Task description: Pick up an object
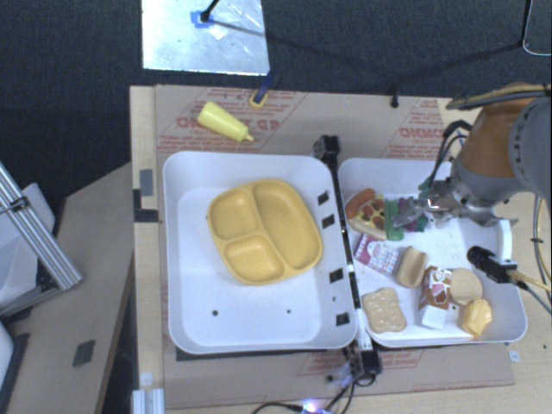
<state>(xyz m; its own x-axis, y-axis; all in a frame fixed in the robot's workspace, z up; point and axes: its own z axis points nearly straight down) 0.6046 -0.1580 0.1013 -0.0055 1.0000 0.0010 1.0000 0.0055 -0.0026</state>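
Hand [429, 203] over right bin [517, 317], by green toy [398, 215]

One fixed camera looks down at a slant from above the counter [285, 110], taking in both white bins [190, 257] from moderately far.

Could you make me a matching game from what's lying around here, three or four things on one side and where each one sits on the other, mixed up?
Things:
1. yellow divided plate
2. yellow bottle
3. pizza slice
4. cracker

Places:
A. on the cardboard behind the bins
B. near front of the right bin
C. inside the left bin
D. back left part of the right bin

Pairs: 1-C, 2-A, 3-D, 4-B
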